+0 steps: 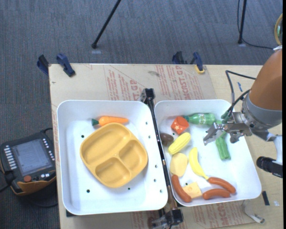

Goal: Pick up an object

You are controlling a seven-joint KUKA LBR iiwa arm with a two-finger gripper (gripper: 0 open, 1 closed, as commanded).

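Closest to us in the right bin (255,187) lie two red sausages (221,185) and a cheese piece (193,191). We also see a banana (196,162), a potato (178,163), corn (179,143), a red pepper (179,125), a green bottle (200,119) and a green stick veggie (222,148). The gripper (220,132) hangs just above that green veggie, jaws spread, pinching nothing. We think nothing is picked up yet. The left bin (66,175) holds a yellow tray (114,154) and a carrot (112,120).
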